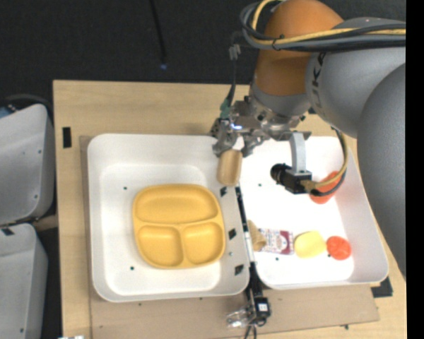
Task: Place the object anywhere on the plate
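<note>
The tan oblong block [230,168] is hanging upright from the gripper [233,149], whose fingers are clenching its upper end. It is hovering over the ridge where the two bins meet, near their far edge. It is not yet over the yellow three-compartment plate [178,224], which is sitting flat in the middle of the left bin [102,189], nearer the camera and to the left of the block.

To do this step well, I judge that the arm is needing to carry the block leftward and toward the camera until it is hanging squarely over the plate. The large upper compartment is offering the broadest landing. Lowering until the block is nearly touching before letting go should be keeping it from toppling or rolling over the plate's raised rim. The grasp is looking shallow, taken only at the top, so a gentle, unhurried carry is seeming wise.

In the right bin [268,210] a small packet [272,242], a yellow lemon-shaped toy [309,244] and an orange-red ball [338,247] are lying in a row along the near wall. The packet is bearing dark red print, too small to read. No other writing or brand is showing legibly.
</note>
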Tool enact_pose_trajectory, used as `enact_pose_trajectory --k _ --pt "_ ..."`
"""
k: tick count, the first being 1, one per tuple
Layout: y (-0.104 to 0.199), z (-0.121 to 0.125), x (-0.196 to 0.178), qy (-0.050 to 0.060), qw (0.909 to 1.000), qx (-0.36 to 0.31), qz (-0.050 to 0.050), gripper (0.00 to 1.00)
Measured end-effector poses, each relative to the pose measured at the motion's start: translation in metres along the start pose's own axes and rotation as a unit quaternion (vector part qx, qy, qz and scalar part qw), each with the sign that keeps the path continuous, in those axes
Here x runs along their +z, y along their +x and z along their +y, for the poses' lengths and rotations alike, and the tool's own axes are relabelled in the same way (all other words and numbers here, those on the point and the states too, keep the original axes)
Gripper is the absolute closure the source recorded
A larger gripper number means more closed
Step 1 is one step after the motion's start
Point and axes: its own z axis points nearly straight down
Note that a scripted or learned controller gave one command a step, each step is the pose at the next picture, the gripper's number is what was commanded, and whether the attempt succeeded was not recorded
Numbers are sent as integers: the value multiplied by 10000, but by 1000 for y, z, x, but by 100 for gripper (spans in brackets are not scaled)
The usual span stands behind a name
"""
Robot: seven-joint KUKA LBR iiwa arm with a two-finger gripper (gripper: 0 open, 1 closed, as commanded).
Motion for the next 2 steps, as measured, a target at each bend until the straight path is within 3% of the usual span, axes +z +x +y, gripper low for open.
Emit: enact_pose_trajectory --k 1,2 --pt "48 -4 4 9 10000 3 -5 100" --pt "46 -3 4 9 10000 26 -5 0"
